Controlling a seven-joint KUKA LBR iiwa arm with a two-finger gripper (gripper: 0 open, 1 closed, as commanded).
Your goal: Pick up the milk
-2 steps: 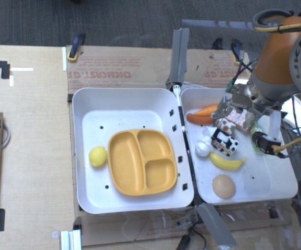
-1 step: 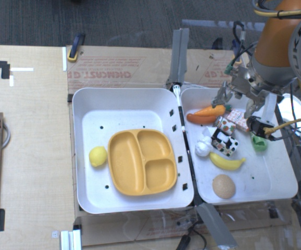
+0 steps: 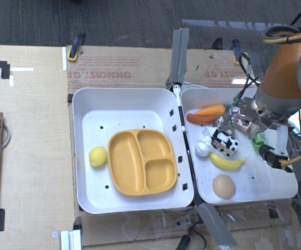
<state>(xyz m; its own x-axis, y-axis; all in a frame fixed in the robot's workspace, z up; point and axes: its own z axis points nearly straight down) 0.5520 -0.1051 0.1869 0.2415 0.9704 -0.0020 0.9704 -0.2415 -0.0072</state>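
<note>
The milk [image 3: 225, 144] is a small carton with black and white cow patches, lying in the right bin [image 3: 275, 189] between a carrot and a banana. My gripper [image 3: 228, 123] hangs just behind and above the carton, near its far edge. It is open, with nothing between its fingers. The grey arm with its orange band [image 3: 286, 72] comes in from the right above the bin's far right corner.
Around the milk lie an orange carrot [image 3: 207, 113], a yellow banana [image 3: 227, 162], a beige egg [image 3: 224, 186], a small white object [image 3: 202, 149] and a green item [image 3: 258, 139]. The left bin [image 3: 88, 113] holds a yellow divided plate [image 3: 141, 161] and a lemon [image 3: 98, 156].
</note>
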